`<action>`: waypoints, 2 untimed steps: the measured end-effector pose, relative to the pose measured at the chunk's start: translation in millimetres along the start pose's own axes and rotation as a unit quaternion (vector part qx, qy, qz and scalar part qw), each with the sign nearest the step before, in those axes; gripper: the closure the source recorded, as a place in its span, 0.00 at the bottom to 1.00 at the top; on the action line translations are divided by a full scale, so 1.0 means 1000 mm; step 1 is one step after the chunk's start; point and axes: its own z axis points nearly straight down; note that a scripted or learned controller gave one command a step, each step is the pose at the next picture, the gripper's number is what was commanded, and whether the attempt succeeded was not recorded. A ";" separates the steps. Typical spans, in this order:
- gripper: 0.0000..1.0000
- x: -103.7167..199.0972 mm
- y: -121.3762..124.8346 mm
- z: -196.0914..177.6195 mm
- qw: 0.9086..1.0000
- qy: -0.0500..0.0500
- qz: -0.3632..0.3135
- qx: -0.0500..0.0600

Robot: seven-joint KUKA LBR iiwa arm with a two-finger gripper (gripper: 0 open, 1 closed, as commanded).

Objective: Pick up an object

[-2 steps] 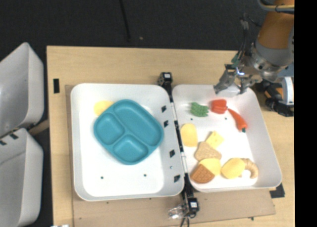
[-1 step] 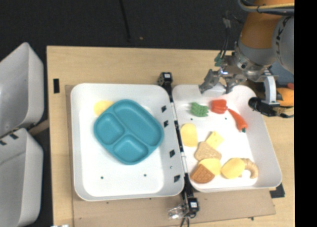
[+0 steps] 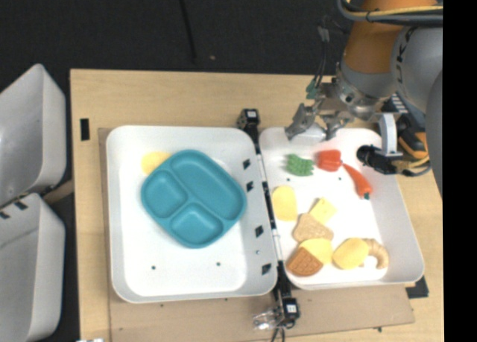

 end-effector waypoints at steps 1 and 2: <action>1.00 0.003 0.004 0.011 1.000 -0.001 0.001 0.000; 1.00 0.012 0.002 -0.008 1.000 0.000 0.000 -0.002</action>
